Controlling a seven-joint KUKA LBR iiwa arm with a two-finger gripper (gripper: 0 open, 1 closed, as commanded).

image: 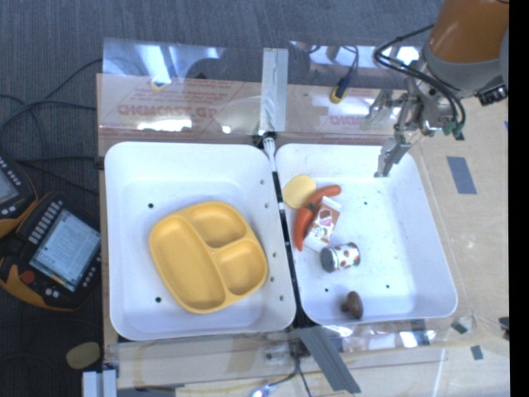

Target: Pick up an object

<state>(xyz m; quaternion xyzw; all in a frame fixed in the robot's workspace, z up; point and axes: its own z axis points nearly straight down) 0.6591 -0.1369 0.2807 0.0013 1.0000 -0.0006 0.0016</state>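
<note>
The right bin (430,246) holds several small items. A yellow round piece (298,190) lies by its left wall, with a red-orange sausage shape (325,193) beside it. Below them are an orange carrot-like stick (302,227) and a white and red carton (323,222). A small can (340,256) lies on its side lower down, and a brown lump (353,304) sits near the front wall. My gripper (385,143) hangs over the bin's far right corner, open, with nothing between its fingers. It stands well apart from all the items.
The left bin (132,180) carries a yellow divided plate (208,255). A metal divider post (274,89) rises at the back between the bins. Cables and a handheld pendant (58,251) lie on the floor at left.
</note>
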